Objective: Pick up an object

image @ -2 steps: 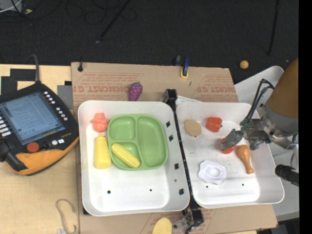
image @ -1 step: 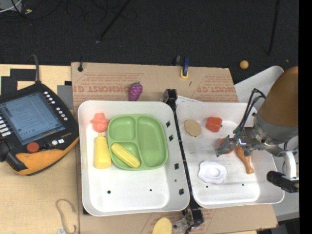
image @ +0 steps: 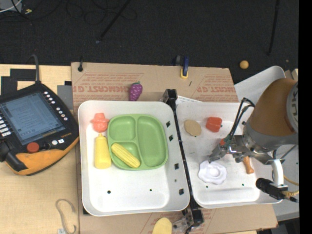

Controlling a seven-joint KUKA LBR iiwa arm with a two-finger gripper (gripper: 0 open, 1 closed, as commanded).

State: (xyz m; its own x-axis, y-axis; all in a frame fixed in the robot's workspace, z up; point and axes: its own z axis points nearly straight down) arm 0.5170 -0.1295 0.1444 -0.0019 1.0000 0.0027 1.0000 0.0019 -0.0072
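At the far left of the table (image: 44,189), a teach pendant (image: 34,126) with a lit screen and an orange-and-black casing is seen. Beyond the bins, a purple grape cluster (image: 135,91) lies on the cardboard sheet (image: 156,82). The left bin (image: 131,194) holds a green divided plate (image: 139,141), and a yellow corn cob (image: 126,155) rests in the plate's near-left compartment. Just left of the plate, a yellow bottle-shaped toy (image: 102,151) lies along the bin floor, with a pink-orange toy (image: 99,122) touching its far end. Near the front edge of the table, between the bins, a yellow round object (image: 162,225) is partly shown. In the right bin (image: 229,199), a tan oval piece (image: 192,127) and a red toy (image: 213,124) sit near the far wall, slightly apart. A white crumpled object (image: 212,173) lies toward the near side, and an orange stick-shaped piece (image: 248,165) is partly covered by the arm. The claw (image: 222,150) is lowered into the right bin, just beyond the white object; whether it is released or clenched cannot be told, and nothing is seen gripped in it.
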